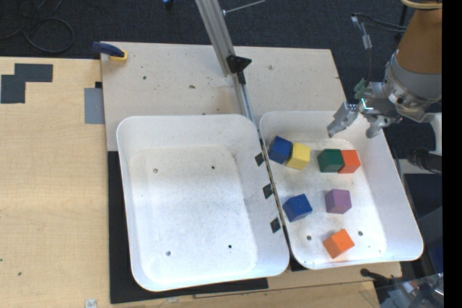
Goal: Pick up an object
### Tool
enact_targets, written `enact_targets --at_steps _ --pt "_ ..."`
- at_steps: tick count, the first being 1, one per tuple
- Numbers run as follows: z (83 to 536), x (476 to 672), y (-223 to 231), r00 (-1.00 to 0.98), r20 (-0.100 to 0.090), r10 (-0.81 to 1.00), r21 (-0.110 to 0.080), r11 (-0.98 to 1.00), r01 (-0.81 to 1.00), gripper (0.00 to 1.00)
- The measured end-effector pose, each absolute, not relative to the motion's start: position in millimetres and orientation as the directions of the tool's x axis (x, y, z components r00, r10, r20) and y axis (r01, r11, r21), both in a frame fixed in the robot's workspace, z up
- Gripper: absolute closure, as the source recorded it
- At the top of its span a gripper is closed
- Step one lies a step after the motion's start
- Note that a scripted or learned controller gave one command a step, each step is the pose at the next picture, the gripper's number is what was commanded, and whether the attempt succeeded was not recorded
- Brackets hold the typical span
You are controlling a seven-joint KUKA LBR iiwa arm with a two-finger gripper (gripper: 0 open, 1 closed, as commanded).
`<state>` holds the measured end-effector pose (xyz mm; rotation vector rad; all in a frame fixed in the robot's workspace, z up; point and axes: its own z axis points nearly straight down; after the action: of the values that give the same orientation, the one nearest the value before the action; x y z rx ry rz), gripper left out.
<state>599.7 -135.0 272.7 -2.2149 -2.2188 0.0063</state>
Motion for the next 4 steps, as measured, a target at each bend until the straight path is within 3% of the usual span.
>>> enact_targets --at_steps 1,3,4 --pt "275.2 600.4 -135.4 -0.001 0.001 1.0 -0.003 0.001 1.0 0.0" --pt "161.8 602.3 -137.4 0.0 0.001 1.0 -0.008 0.0 1.0 0.0" --pt "122.2 607.5 -138.1 0.002 -0.005 1.0 0.017 -0.002 1.0 0.0"
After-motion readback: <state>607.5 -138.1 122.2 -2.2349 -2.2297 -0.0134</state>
